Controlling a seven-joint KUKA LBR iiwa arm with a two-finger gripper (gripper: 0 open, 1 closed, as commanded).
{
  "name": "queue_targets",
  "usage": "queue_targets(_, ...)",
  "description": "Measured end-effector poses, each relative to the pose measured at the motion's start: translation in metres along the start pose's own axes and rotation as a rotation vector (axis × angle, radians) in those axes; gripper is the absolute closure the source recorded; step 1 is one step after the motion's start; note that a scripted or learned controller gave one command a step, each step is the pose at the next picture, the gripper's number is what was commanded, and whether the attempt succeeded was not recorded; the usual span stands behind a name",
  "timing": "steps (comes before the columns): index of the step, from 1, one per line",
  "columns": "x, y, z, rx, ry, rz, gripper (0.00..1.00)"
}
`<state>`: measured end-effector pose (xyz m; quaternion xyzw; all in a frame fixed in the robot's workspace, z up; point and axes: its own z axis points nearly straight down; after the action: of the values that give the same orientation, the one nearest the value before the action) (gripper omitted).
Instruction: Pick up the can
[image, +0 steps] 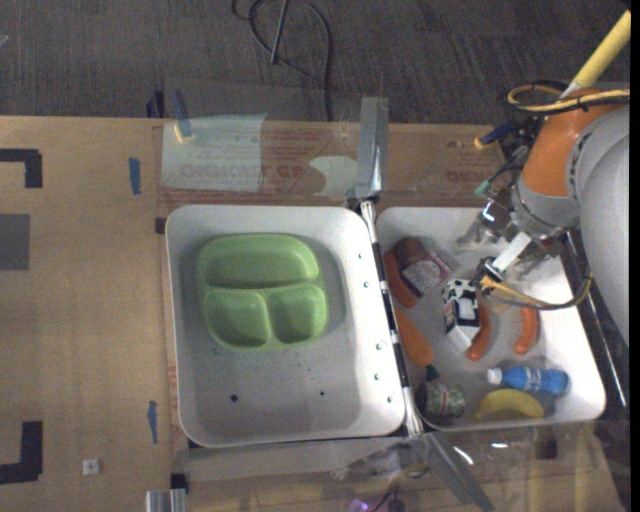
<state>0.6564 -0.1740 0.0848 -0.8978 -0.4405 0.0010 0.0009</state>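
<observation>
The can (442, 400) is dark green and lies on its side in the front left corner of the right bin (590, 395). It sits beside a yellow banana (510, 405). My gripper (494, 248) hangs over the back half of the right bin, well behind the can and to its right. It is just above a cow-patterned milk carton (461, 310). Nothing shows between the fingers.
The right bin also holds a dark maroon packet (421, 262), an orange carrot (414, 340), a reddish sausage (399, 280), two more sausages (527, 330) and a blue bottle (530, 380). A green divided plate (262, 290) lies in the left bin (190, 400).
</observation>
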Motion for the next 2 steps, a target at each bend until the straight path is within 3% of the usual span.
queue_targets(1,0.001,0.001,-0.012,-0.004,0.000,-0.002,1.00)
queue_targets(2,0.034,-0.042,-0.153,-0.002,0.001,0.344,1.00)
